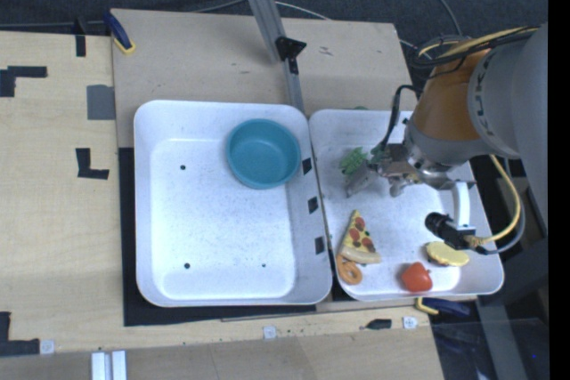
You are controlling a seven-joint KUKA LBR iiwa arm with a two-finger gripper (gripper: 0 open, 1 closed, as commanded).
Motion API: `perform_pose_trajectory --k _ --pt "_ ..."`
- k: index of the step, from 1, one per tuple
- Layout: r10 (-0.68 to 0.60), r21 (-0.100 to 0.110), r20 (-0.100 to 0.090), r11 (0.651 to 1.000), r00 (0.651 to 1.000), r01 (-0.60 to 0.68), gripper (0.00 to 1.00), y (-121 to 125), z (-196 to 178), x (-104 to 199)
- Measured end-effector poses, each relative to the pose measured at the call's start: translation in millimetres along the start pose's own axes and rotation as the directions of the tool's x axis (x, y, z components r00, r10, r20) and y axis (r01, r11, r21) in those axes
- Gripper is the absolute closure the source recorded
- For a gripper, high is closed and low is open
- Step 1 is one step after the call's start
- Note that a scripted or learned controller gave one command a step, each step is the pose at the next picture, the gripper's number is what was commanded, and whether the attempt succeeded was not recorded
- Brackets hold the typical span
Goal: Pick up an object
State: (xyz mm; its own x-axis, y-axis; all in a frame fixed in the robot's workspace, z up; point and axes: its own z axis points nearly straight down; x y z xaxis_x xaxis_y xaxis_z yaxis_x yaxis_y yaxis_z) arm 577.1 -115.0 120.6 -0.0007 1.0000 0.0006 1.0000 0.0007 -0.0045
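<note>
On the worktop [205, 40], the left bin [178, 271] holds a blue bowl [263, 153]. In the right bin [481, 280], the claw [367, 172] sits low over a green piece [354, 161], near a pizza slice [359, 239], a tomato [416, 277] and a yellow piece [447, 254].

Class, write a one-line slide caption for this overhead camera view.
Pincer at green toy in right bin; blue bowl in left bin.
</note>
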Motion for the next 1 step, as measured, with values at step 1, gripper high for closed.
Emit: perform_pose_trajectory --k 1 --pt "-0.001 -0.003 0.0 1.0 1.0 0.001 1.0 0.8 -11.9 0.2"
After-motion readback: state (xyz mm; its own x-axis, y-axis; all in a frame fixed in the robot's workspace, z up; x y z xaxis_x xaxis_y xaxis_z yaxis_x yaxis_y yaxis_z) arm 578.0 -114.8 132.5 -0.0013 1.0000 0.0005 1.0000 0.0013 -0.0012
